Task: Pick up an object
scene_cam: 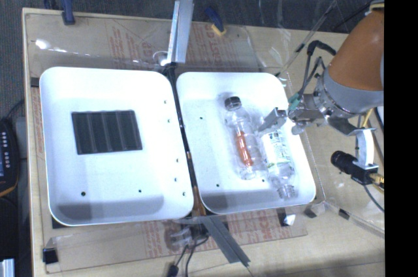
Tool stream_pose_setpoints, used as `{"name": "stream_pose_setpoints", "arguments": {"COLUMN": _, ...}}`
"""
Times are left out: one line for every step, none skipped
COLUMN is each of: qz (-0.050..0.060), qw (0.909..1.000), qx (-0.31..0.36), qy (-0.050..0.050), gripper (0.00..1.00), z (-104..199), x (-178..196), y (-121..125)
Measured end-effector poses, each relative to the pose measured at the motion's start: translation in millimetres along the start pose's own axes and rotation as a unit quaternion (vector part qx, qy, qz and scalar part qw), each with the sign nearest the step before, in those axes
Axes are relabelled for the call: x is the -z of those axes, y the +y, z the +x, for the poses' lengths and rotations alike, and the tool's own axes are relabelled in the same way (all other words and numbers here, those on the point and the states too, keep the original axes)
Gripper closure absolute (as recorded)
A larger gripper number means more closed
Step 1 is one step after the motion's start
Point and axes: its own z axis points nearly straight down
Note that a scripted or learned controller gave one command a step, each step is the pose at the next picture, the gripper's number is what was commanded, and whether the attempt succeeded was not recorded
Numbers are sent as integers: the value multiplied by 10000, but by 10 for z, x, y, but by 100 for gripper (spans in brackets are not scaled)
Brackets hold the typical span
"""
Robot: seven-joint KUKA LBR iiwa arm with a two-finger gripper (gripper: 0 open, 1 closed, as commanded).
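Note:
Two clear plastic bottles lie side by side in the right bin (215,194). The left bottle (241,142) has a dark cap pointing to the far side and an orange strip inside. The right bottle (278,153) carries a white label with green print, and its neck points to the near side. My gripper (274,120) hangs over the right bin's right side, just above the top end of the labelled bottle. It holds nothing that I can see. A flat black ridged rectangle (106,131) lies in the left bin (59,194).
The grey and orange arm (356,66) reaches in from the right over the bench edge. A metal bar (180,27) stands behind the divide between the bins. Blue clamps (66,4) sit at the bench's back edge. Cables and a black fitting (349,164) lie right of the right bin.

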Motion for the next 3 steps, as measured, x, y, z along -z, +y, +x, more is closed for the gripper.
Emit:
{"name": "stream_pose_setpoints", "arguments": {"qz": 0, "qw": 9989, "qx": 479, "qy": -3, "gripper": 0, "z": 346, "x": -565, "y": 138}}
{"name": "stream_pose_setpoints", "arguments": {"qz": 0, "qw": 9993, "qx": 381, "qy": 1, "gripper": 0, "z": 5, "x": -1762, "y": 239}}
{"name": "stream_pose_setpoints", "arguments": {"qz": -1, "qw": 9992, "qx": 398, "qy": -2, "gripper": 100, "z": 4, "x": -1658, "y": 245}}
